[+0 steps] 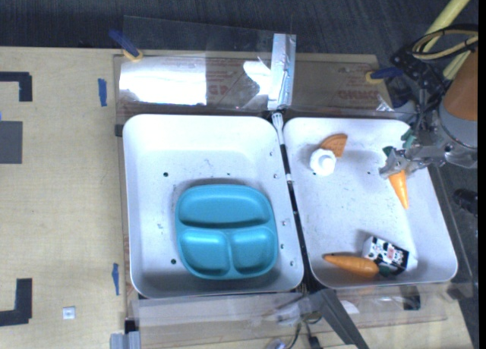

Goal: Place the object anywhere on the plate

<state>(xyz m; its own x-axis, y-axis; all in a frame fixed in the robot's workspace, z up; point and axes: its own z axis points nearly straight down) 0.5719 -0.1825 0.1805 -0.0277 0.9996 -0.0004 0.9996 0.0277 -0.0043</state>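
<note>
Nearest, a carrot (351, 264) and small carton (389, 255) lie in the right bin (425, 279), the hand (398, 164) gripping an orange cone (399, 187), blue plate (225, 229) left on the wooden surface (53, 188).

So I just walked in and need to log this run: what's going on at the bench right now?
The arm reaches in from the right, its gripper over the right bin, with an orange carrot-like cone hanging point-down at its fingertips. It looks gripped, though the contact is hard to make out. The blue divided plate sits in the left bin with nothing on it. Another orange piece, a small black-and-white item and a white-and-orange object lie in the right bin.
</note>
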